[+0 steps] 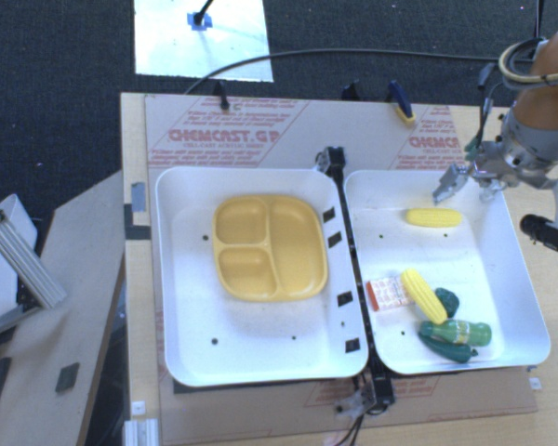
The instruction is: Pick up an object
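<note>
Plastic bins and toys on a paper-masked board

Both white bins (pixel 181 249) look like smooth, slightly glossy plastic; the yellow tray (pixel 268 247) is matt plastic. The corn (pixel 422 295), banana (pixel 433 217) and green toys (pixel 456 334) shine like moulded plastic. The board (pixel 260 128) beneath wears printed paper masking, the bench (pixel 84 249) looks like bare wood, and the floor (pixel 56 45) like rough dark carpet.

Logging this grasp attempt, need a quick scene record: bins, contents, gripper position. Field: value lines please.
left bin: yellow divided tray, flat, near centre
right bin: yellow oblong piece near the far wall; toy corn, small red-and-white packet and green toy items clustered near the front
gripper: over the right bin's far edge, just right of the oblong piece
held: nothing seen between the fingers
fingers: state unclear
</note>
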Tool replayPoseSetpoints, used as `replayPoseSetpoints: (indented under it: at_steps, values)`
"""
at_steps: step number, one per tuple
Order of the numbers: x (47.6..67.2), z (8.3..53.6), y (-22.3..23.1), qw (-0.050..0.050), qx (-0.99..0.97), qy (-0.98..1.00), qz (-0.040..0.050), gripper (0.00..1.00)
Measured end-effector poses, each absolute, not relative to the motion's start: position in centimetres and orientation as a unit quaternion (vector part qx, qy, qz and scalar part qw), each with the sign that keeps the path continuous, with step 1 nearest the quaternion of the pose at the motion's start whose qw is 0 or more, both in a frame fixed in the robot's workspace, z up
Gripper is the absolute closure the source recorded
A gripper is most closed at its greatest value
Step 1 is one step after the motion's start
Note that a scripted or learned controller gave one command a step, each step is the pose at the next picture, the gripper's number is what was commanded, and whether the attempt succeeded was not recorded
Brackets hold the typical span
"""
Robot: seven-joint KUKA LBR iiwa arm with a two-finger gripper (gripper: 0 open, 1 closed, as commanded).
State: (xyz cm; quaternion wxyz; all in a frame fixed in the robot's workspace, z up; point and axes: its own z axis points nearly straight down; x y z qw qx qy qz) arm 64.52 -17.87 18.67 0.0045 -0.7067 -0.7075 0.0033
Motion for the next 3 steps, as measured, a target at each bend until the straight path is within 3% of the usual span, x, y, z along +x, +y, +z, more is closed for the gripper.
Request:
replayPoseSetpoints:
  at_steps: [1, 2, 3]
  values:
    - [64.8, 19.5, -17.8, -0.001, -0.706, -0.708, -0.0005, 0.0]
    - [64.6, 13.3, -17.4, 0.001, -0.705, -0.709, 0.0007, 0.0]
    - [65.2, 10.7, -17.5, -0.009, -0.705, -0.709, -0.0044, 0.0]
